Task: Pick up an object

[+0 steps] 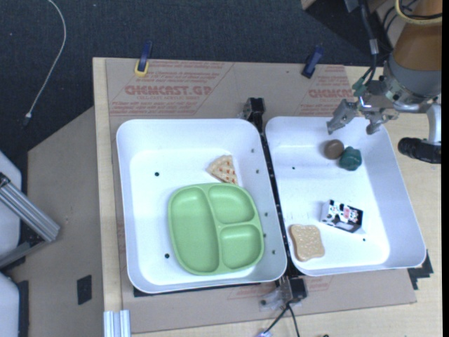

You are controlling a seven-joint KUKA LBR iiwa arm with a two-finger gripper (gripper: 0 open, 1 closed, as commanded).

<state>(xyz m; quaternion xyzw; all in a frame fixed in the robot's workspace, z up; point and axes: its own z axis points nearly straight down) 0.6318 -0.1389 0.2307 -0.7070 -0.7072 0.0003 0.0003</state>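
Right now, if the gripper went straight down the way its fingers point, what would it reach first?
Probably the brown round object, just below the open gripper in the right bin; the teal object sits beside it. Depth is uncertain.

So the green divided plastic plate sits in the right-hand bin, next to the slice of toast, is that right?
Not quite. The camera view shows the green divided plastic plate in the left white bin, beside a waffle piece. The slice of toast lies in the right white bin.
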